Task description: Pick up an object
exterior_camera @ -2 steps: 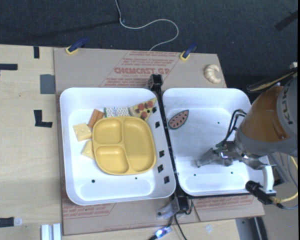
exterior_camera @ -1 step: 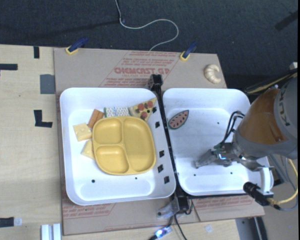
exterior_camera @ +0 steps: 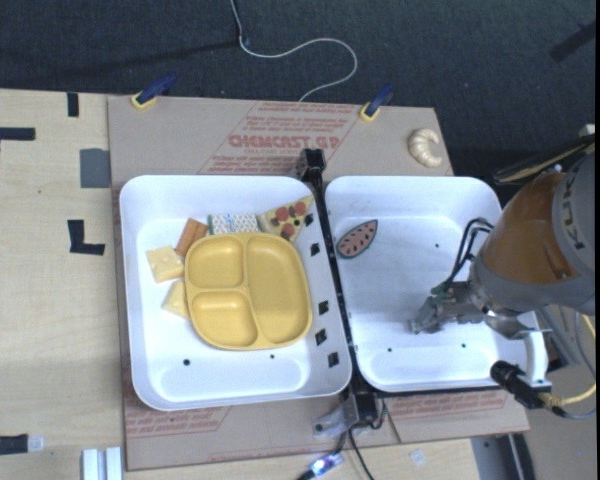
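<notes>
My gripper [exterior_camera: 427, 318] is low in the right bin [exterior_camera: 410, 368], near its front right part, with the grey arm and orange band behind it at the right. A brown leaf-shaped piece [exterior_camera: 357, 239] lies at the right bin's far left corner, well away from the gripper. In the left bin [exterior_camera: 145, 368] a yellow divided plate [exterior_camera: 248, 290] rests over several small flat items: a tan cracker [exterior_camera: 164, 263], an orange-brown piece [exterior_camera: 191, 234], a patterned strip [exterior_camera: 232, 224] and a pizza-like slice [exterior_camera: 289, 215].
A ridge with black clips [exterior_camera: 326, 298] divides the two bins. The bins sit on a cardboard sheet [exterior_camera: 280, 138] held by blue and yellow clamps. A beige shell-like object [exterior_camera: 427, 147] lies on the cardboard behind the right bin. A white cable [exterior_camera: 300, 58] loops at the back.
</notes>
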You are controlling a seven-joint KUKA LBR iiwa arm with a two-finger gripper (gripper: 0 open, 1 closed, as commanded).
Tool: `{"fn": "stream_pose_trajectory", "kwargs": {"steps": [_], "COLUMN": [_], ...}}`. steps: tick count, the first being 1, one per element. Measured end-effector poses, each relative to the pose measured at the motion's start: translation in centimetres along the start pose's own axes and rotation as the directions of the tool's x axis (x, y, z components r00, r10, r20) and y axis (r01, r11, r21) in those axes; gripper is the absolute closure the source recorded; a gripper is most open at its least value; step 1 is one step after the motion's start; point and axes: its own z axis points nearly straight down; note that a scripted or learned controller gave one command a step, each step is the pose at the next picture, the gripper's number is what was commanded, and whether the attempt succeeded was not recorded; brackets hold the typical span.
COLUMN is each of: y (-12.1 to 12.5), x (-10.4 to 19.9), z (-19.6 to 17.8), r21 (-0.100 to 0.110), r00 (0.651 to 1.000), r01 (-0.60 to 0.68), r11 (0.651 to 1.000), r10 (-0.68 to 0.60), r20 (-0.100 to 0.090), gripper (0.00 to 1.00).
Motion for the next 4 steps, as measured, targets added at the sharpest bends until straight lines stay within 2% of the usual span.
{"fn": "stream_pose_trajectory", "kwargs": {"steps": [3, 4], "y": [0.2, 2.1], "x": [0.3, 4.9], "z": [-13.2, -14.0], "r21": [-0.002, 0.001], "r00": [1.0, 1.0], "r01": [0.002, 0.006], "r11": [1.0, 1.0], "r10": [-0.002, -0.006], "r20": [-0.001, -0.004], "gripper": [1.0, 1.0]}}
